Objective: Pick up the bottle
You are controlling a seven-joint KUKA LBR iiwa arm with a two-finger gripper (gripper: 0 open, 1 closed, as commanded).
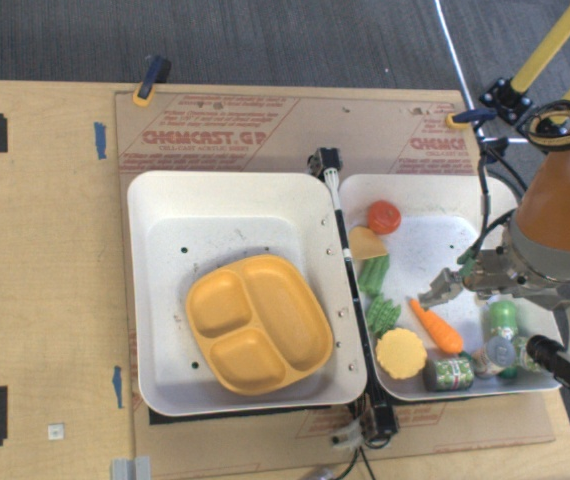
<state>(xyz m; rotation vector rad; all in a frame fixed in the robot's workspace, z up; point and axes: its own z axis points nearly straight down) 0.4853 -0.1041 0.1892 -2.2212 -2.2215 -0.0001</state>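
The arm [555, 208] reaches over the right bin [435, 230], with the bottle [502, 334] lying just below its wrist.

The gripper [443, 288] hangs over the middle of the right bin, above the carrot [436, 327]; whether it is open or closed cannot be told, and nothing shows in its grasp. The bottle, clear with a green top, lies near the bin's lower right corner, beside a green can [450, 373]. A yellow round [401, 353], green leaves [376, 290] and a tomato [384, 217] sit along the bin's left side. The left bin [165, 208] holds a yellow plate [257, 321].
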